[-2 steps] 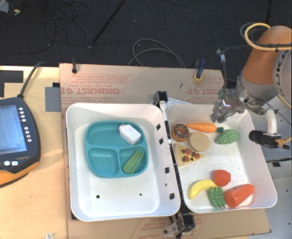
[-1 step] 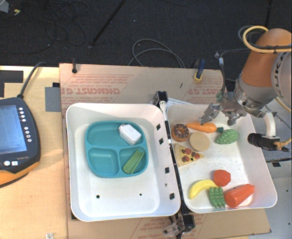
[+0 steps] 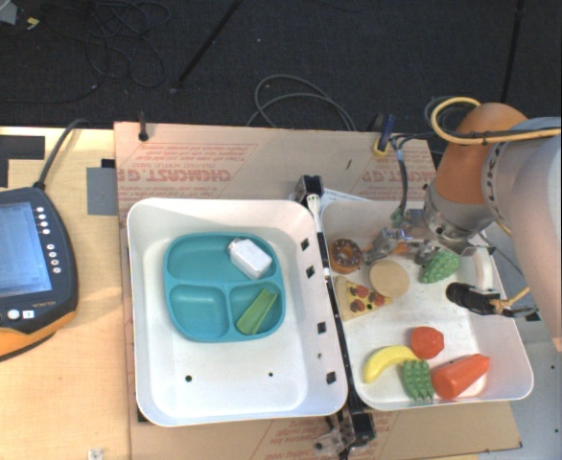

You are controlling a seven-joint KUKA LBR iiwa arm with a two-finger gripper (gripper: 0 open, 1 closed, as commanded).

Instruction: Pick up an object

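Gripper [image 3: 413,242] low in the right bin [image 3: 511,391], nothing lifted yet.
It hovers beside the green toy [image 3: 438,264] and tan disc [image 3: 389,278]; whether it grips anything, I cannot tell.

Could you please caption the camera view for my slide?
Gripper lowered among toy foods in the right bin; teal tray sits left.

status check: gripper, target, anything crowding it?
Gripper low at the right bin's far end; finger state unreadable. Nothing seen held. Closest: tan disc, green leafy toy, donut, all crowded together.
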